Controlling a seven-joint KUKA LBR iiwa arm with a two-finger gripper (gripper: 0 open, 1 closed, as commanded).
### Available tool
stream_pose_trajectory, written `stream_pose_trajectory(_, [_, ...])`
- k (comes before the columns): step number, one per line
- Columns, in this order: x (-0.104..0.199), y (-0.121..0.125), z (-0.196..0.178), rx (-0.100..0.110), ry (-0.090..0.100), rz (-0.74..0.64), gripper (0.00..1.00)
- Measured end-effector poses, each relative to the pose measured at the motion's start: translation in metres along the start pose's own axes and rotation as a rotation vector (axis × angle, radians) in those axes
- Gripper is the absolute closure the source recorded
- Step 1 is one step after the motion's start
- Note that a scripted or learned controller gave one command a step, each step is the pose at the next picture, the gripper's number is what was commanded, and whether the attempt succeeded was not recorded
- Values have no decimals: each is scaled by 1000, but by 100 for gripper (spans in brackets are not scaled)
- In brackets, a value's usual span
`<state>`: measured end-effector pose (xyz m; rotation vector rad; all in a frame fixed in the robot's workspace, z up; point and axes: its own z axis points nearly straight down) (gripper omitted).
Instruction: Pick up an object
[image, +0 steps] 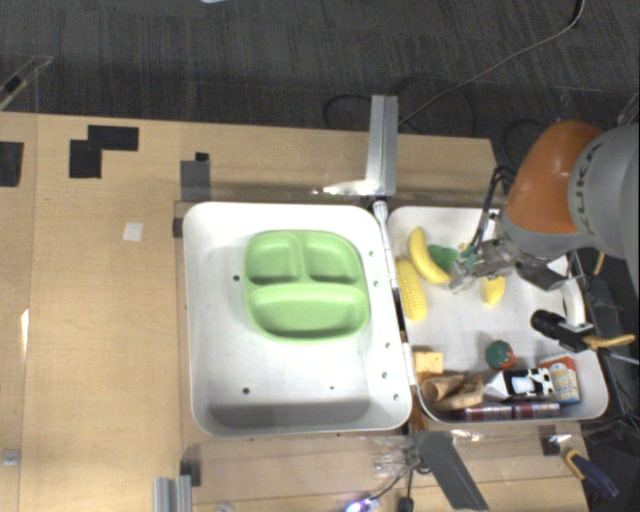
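Curved yellow plastic banana (428, 257): lies near the far left corner of the right shallow white bin (596, 405), its lower end pointing toward my gripper (473, 263). I judge this the likeliest item for pick-up, since my gripper is lowered into the bin just beside it, over a small dark green piece (445, 258) at the banana's lower tip.

Gripper, metal, two-finger: low in the far half of the right bin. I cannot tell how wide it stands, nor whether anything sits in it; the view is too small and cluttered there.

Yellow toy corn cob (411, 289): along the bin's left wall, just beside the banana, lengthwise to the wall. Close neighbours, so a grasp on one may nudge the other.

Small yellow piece (494, 290): just nearer than my gripper, apart from the wall.

Round green-and-red toy (497, 353): middle of the near half, free-standing.

Heap along the near edge: tan block (429, 361) at the near left corner, brown roll-shaped toy (448, 386), black-and-white cow-patterned carton (532, 381), dark red marker-like stick (515, 409). Touching or overlapping, probably pushed there; poor candidates for a clean grasp.

Green plastic divided tray (303, 283): centre of the left shallow white bin (215, 400), alone, flat, well apart from my gripper.
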<state>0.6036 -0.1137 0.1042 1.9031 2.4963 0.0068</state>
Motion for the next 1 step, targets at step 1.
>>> stream_pose_trajectory(1, [-21, 13, -21, 2, -1, -96, 100])
